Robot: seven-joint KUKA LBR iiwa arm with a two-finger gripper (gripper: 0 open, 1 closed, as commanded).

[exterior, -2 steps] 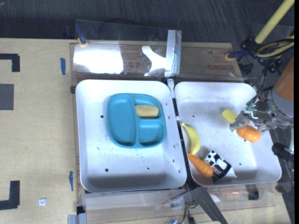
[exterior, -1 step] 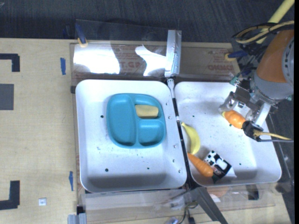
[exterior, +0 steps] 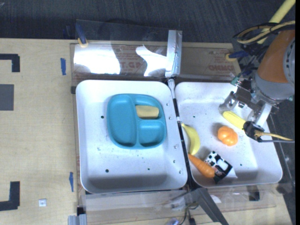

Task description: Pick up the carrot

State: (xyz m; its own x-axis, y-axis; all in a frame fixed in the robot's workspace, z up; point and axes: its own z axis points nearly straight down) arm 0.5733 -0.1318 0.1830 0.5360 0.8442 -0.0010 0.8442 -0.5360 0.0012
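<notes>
Camera view from above the bench: the carrot (exterior: 200,166) lies at the near left corner of the right bin (exterior: 267,175), slanting along the wall that divides the two bins, its tip up toward a yellow banana (exterior: 191,138) and its lower end touching a black-and-white toy (exterior: 219,165). It sits well apart from the gripper (exterior: 247,119), which hangs over the far right part of the same bin, up and to the right of the carrot. An orange fruit (exterior: 227,135) rests on the bin floor between the two, nearer the gripper than the carrot. A small yellow piece (exterior: 234,119) lies right against the gripper's lower end; whether it is pinched or merely beside the tool cannot be told, and the state of the jaws cannot be read from this angle.

The grey arm (exterior: 276,83) reaches in from the right edge, its orange band (exterior: 276,60) above the wrist, the wrist angled down and to the left into the bin. Yellow cables (exterior: 260,31) loop above it.

Across the divider, the left bin (exterior: 93,168) carries a blue compartment plate (exterior: 136,120) with a tan food piece (exterior: 147,111) in its upper right section
</notes>
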